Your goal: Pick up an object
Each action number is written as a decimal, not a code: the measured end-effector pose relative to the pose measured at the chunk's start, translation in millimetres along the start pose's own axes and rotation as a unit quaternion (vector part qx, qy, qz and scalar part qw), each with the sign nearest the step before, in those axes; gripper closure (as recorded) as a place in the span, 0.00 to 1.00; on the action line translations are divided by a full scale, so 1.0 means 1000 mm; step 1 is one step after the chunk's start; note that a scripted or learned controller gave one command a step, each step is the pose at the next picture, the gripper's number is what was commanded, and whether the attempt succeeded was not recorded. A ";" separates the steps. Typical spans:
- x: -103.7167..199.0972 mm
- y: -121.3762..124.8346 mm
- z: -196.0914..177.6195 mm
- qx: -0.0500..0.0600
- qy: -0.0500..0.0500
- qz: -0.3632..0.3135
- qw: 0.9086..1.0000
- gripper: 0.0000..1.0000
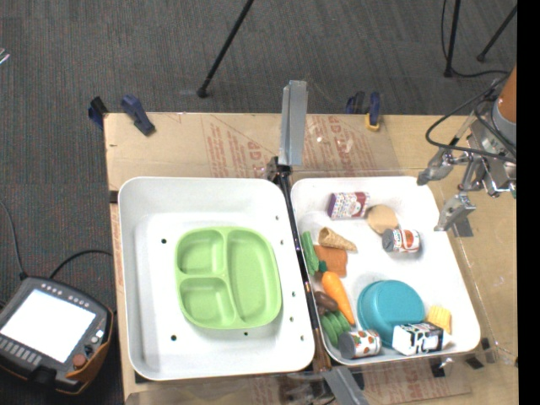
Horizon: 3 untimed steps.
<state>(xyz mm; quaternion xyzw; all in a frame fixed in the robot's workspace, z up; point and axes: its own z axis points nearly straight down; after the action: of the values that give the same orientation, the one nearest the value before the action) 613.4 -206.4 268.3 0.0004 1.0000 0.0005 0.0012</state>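
Because all the toys sit crowded in the right bin (460, 264) and the small can (402, 240) lies nearest, my jaws (460, 199) hang spread wide and holding nothing over that bin's far edge, above the table (211, 142), ready to drop down.

My grey arm (506, 108) runs off the right edge, only its orange band's corner in sight. My two-finger gripper (450, 194) is too small to read. The grey tablet controller (46, 332) is cut at near left.
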 end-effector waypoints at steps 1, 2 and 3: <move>0.025 0.047 0.160 -0.001 -0.001 -0.059 0.998 0.00; 0.063 0.126 0.181 -0.001 0.002 0.031 1.000 0.00; 0.119 0.116 0.176 0.003 -0.010 0.087 0.996 0.00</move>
<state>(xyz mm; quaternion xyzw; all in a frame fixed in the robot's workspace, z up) 495.3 -89.9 92.2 0.0878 0.9961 -0.0022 0.0109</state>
